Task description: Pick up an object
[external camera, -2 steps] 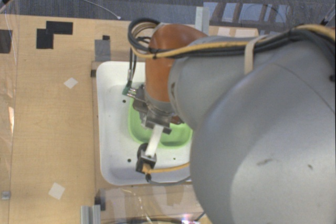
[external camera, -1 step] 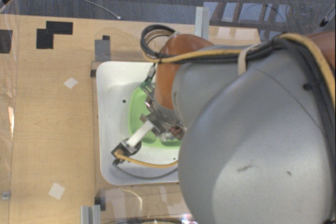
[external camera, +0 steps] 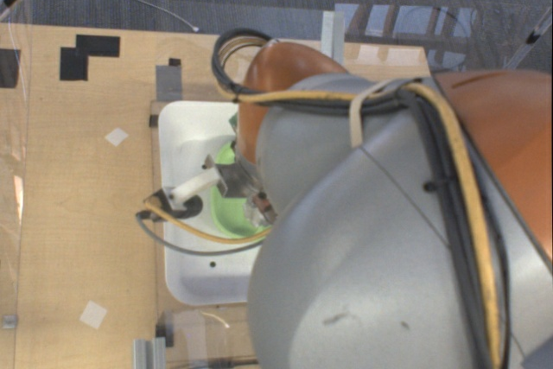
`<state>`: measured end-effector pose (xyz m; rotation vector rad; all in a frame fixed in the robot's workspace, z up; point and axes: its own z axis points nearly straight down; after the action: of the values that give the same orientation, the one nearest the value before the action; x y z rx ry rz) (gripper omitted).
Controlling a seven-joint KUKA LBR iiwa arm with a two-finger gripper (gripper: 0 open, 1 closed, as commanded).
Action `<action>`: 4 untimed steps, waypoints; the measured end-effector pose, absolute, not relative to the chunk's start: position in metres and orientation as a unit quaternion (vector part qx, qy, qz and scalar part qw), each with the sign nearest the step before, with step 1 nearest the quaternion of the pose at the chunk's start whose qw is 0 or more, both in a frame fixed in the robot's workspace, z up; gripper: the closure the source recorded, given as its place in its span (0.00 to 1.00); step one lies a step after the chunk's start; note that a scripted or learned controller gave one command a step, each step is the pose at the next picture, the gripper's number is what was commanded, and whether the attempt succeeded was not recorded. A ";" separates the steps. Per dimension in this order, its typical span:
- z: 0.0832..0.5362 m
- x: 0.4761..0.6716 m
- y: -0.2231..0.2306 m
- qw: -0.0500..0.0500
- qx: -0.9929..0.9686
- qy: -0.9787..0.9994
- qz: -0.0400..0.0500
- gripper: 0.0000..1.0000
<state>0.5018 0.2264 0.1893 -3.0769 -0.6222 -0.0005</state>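
The grey arm with its orange band [external camera: 285, 69] covers most of the right side and reaches down into the left white bin [external camera: 186, 130]. A bright green object [external camera: 226, 207] lies in that bin, partly hidden beneath the wrist hardware. The gripper [external camera: 251, 194] hangs right over the green object, with its metal parts crowding the spot. Whether it touches the green object cannot be made out from this angle.
Yellow and black cables [external camera: 177, 216] loop out from the wrist across the bin's left wall. The wooden bench [external camera: 78, 212] stretches to the left, bearing black marker squares [external camera: 86, 54] and small white tags. A metal bracket [external camera: 169, 82] stands at the bin's far corner.
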 end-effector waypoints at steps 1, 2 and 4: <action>0.184 0.487 0.223 0.001 -0.995 -0.101 -0.001 1.00; 0.281 0.487 0.235 0.001 -0.948 -0.319 -0.002 1.00; 0.260 0.487 0.235 0.000 -0.880 -0.475 -0.001 1.00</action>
<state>0.4872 0.2347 0.2603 -2.7652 -1.4915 -0.0029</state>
